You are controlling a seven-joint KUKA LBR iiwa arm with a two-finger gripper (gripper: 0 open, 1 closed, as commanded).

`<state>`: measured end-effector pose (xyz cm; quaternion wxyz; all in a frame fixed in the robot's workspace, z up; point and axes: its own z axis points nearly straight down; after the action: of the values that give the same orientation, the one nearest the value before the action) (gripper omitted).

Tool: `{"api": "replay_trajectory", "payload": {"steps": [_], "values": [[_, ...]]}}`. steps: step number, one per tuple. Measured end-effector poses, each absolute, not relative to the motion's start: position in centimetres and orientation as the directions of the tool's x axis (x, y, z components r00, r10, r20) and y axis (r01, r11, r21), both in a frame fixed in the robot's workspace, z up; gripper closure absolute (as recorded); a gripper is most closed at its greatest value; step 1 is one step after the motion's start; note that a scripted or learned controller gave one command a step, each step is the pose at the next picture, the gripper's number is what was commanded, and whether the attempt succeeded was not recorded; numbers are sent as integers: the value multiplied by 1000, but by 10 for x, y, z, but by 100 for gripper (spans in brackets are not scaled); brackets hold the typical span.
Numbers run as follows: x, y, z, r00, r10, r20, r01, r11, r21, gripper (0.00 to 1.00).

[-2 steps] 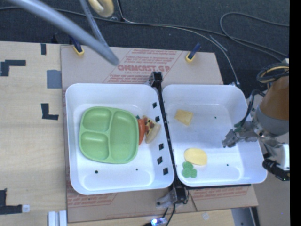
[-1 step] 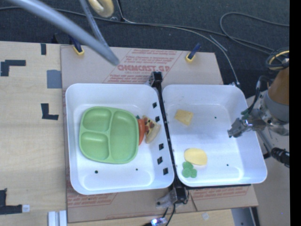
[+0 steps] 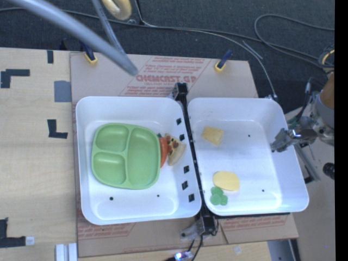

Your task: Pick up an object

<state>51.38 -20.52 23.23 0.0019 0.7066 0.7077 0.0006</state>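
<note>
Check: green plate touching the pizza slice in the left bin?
Touching. Camera view shows the pizza slice tucked against the green plate's right rim, no gap visible.

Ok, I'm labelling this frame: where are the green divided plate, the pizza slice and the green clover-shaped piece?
green divided plate (image 3: 126,155): camera view, its middle ridge.
pizza slice (image 3: 173,148): camera view, its topping side.
green clover-shaped piece (image 3: 219,197): camera view, its centre.

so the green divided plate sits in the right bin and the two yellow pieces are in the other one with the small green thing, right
Not quite. The camera view shows the green divided plate in the left bin, not the right one. The two yellow pieces and the small green thing are together in the other bin, the right bin.
</note>
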Motion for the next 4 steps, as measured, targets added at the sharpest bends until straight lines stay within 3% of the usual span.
{"api": "replay_trajectory", "payload": {"steps": [2, 3, 4], "values": [[515, -102, 231, -5, 1000, 0, 1000, 5, -1, 100], [506, -44, 233, -6, 1000, 1, 1000, 6, -2, 100], [512, 14, 237, -7, 1000, 1, 1000, 7, -1, 100]]}}
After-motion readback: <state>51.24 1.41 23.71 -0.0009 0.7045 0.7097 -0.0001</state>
